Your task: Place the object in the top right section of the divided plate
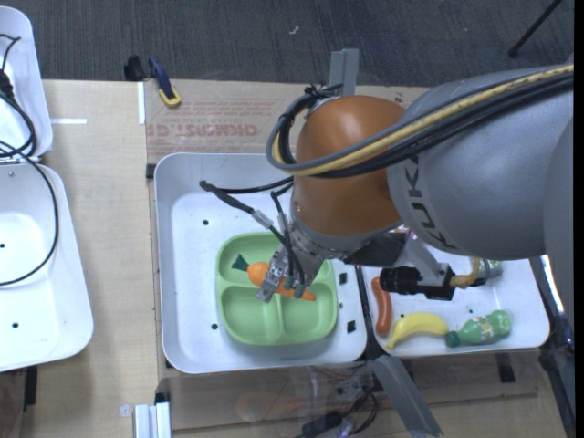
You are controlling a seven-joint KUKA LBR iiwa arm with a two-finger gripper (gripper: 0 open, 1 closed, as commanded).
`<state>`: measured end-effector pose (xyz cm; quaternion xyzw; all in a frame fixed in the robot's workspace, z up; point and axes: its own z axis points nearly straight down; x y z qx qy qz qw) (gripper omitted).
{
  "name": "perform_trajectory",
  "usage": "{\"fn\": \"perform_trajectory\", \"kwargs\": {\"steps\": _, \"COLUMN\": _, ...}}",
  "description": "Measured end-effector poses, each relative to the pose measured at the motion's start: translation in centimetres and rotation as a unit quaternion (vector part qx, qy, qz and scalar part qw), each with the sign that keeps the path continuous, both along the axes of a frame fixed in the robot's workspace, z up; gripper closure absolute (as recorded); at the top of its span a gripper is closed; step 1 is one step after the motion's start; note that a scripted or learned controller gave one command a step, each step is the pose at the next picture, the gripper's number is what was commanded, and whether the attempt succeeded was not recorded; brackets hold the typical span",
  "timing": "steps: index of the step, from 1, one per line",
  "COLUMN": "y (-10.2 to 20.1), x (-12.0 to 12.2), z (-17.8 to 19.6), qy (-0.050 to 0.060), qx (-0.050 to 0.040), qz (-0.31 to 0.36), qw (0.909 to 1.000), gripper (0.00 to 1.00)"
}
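We see a big grey arm (pixel 493 162) w/ an orange band (pixel 351 158) coming in from the right, reaching over the left bin (pixel 182 272). Black cables (pixel 301 121) loop around the orange part.

In the left bin sits a green divided plate (pixel 274 322). It has one long part at the bottom & smaller parts up top. The gripper (pixel 278 281) hangs down right over the plate, about the middle of it, near the ridge between the top parts.

A toy carrot (pixel 259 271) lies on the plate, orange w/ a bit of green leaf at its left end. It sits across the upper half of the plate, its left end in the top left part and its right end poking out past the gripper toward the top right part. The gripper is touching or just above the carrot, covering its middle. We can't tell if the pincer is spread, pressed together or pinching the carrot; the metal bits hide that spot.

In the right bin (pixel 520 336) we see a yellow banana (pixel 415 327), a green bottle (pixel 479 328) lying on its side next to it, & a red sausage-like thing (pixel 382 310) just left of the banana. All 3 are near the bottom edge of that bin.

Up top on the bench (pixel 228 117) is a small blue & yellow clamp (pixel 162 82).
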<state>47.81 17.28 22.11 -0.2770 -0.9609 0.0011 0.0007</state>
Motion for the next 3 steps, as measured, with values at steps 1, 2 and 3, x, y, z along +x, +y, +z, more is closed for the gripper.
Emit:
{"fn": "perform_trajectory", "kwargs": {"steps": 1, "y": -6.0, "x": 0.0, "z": -4.2, "qy": 0.0, "qx": 0.0001, "qz": -0.057, "qw": 0.9984, "gripper": 1.0}}
{"fn": "perform_trajectory", "kwargs": {"steps": 2, "y": -1.5, "x": 0.4, "z": -7.1, "qy": 0.001, "qx": -0.0001, "qz": -0.059, "qw": 0.9983, "gripper": 1.0}}
{"fn": "perform_trajectory", "kwargs": {"steps": 3, "y": -7.5, "x": 5.0, "z": -9.5, "qy": 0.0, "qx": -0.0008, "qz": -0.186, "qw": 0.9825, "gripper": 1.0}}
